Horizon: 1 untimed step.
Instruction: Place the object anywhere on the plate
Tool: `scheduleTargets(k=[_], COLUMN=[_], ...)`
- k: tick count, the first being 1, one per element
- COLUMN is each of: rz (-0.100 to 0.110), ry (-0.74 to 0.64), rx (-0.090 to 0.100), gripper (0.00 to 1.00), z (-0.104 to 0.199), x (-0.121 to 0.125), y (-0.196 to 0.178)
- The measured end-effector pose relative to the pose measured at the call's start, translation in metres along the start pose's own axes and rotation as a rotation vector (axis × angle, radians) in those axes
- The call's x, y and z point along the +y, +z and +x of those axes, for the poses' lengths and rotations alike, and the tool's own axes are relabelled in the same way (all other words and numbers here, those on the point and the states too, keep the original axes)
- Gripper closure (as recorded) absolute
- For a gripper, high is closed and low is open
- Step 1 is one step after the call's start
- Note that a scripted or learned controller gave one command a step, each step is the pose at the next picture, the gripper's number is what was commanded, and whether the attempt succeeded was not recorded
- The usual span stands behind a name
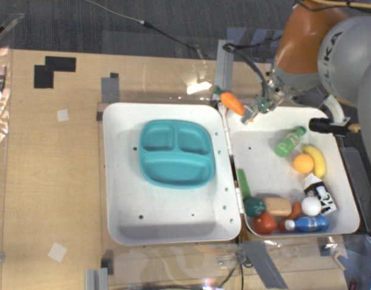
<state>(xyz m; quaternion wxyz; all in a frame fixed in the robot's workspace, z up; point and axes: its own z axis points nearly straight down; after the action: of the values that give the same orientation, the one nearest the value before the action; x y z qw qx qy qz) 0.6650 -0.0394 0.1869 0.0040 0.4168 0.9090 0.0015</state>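
Our gripper (249,115) looks clamped on the carrot (232,103), which hangs above the wall between the 2 bins; with so shallow a pinch, it could slip before reaching the plate (176,154)

Left bin (119,180): teal plate (175,153) sits mid-floor, nothing on it; bare white floor all round it, widest along the near wall. Open approach from above.

Right bin (261,162): upper-left and centre floor bare. Clutter packed along the near wall: dark green item (253,206), red ball (264,223), tan block (277,206), white ball (310,206), blue bottle (307,224), touching or just beside each other. Right side: green bottle (290,142), orange (303,163), banana (315,159) close together.

Carrot (232,103) lies on the far rim by the divider between bins.

Arm (330,41) overhangs the right bin's far right corner, blocking entry there.
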Motion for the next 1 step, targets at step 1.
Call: scheduleTargets(k=[1], rz=[-0.002], ry=[-0.064], rx=[0.004], gripper=[1.0], z=[0.0802], x=[0.0308], y=[0.0004])
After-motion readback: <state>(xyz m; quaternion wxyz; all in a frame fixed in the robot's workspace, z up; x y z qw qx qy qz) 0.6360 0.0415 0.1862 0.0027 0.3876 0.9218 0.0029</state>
